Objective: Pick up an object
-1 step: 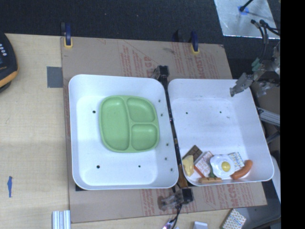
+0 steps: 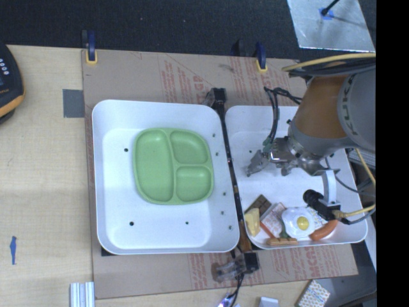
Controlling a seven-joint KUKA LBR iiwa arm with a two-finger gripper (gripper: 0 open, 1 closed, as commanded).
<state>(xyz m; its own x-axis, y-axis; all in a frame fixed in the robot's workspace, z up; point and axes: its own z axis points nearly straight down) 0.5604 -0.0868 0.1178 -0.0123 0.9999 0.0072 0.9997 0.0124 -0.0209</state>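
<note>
My gripper (image 2: 257,160) hangs over the left middle of the right bin (image 2: 246,130), above bare white floor. Its two grey fingers stand apart, open, with nothing between them. The loose objects lie in a cluster along that bin's front edge, below and to the right of the gripper: a toy fried egg (image 2: 301,222), an orange sausage-like piece (image 2: 324,229), a small red and white packet (image 2: 273,217), a yellow wedge (image 2: 253,223) and a dark brown piece (image 2: 259,204). The gripper touches none of them.
The left bin (image 2: 108,171) holds a green divided plate (image 2: 172,165) near its middle. A black rail (image 2: 227,165) runs between the two bins. The arm's grey and orange body (image 2: 332,114) covers the right bin's far right part.
</note>
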